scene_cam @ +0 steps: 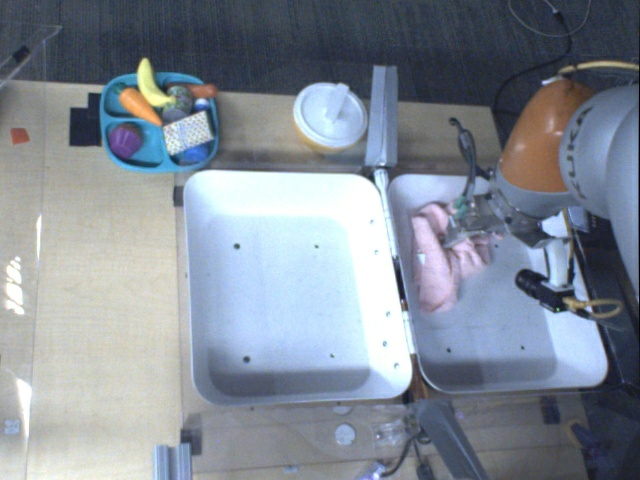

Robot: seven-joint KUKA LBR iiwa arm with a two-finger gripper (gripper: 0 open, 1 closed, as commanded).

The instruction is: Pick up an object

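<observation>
Nearest the camera, the front rims of two shallow white bins run side by side across the bench. One pink cloth (436, 258) lies crumpled in the right bin (520, 368), against its left wall toward the back. One gripper (468, 230) sits low over the cloth's upper right part, touching or nearly touching it; whether its fingers are spread or pressed together cannot be told, nor whether any cloth sits between them. Behind it, one grey arm (605, 158) with an orange band (540, 138) reaches in from the right, and a black cable part (543, 291) hangs beside it over the bin floor.

One left bin (200, 298) touches the right bin along a shared edge, with a grey metal bar (381, 118) standing at the far end of that edge. Behind the left bin sits one round white lidded container (330, 116) with a yellow base. Farther left on the wooden bench (90, 298) rests one blue divided tray (113, 156) holding toy food: one banana (150, 83), one carrot (138, 104), one purple piece (125, 139) and several smaller pieces too small to name. One black square (84, 125) lies just left of the tray.
</observation>
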